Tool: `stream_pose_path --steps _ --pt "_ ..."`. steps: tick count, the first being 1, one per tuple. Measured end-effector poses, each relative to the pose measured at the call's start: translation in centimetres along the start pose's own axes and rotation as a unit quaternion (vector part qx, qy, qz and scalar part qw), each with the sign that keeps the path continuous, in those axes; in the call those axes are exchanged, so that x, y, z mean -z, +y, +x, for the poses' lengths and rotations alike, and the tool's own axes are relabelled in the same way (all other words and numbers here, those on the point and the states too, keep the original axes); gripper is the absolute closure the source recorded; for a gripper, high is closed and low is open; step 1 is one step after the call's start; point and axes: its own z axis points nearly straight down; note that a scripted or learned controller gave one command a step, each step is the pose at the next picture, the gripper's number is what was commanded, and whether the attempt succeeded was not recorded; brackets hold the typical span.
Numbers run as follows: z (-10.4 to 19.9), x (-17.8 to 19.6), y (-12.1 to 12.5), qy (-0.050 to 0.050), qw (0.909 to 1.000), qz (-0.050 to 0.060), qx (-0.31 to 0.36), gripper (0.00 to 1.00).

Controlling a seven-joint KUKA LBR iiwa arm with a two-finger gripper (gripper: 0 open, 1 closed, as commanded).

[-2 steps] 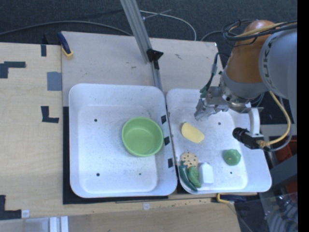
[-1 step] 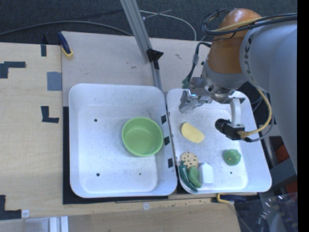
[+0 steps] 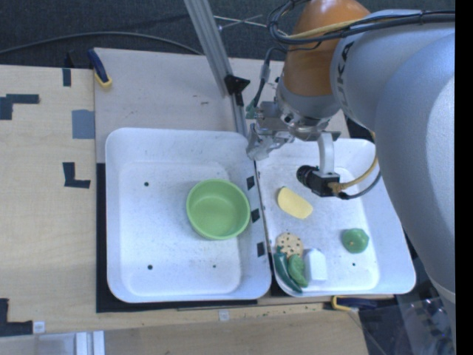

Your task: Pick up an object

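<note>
While pincer (image 3: 260, 145) state unclear, yellow object (image 3: 294, 203) lies near, below-right.

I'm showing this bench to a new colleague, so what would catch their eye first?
The big grey arm with its orange band reaches in from the right, its gripper above the bins' shared edge. Next, the round green bowl sits in the left white bin. A yellow oval piece lies in the right white bin.

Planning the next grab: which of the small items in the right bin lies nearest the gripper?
The yellow piece. It lies just below the gripper, while the green ball and the cluster by the front wall lie farther.
</note>
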Motion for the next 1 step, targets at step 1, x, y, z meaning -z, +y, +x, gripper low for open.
stream_pose_path --steps 1 --pt "4.22 -0.4 1.17 -0.001 1.0 0.001 -0.001 1.0"
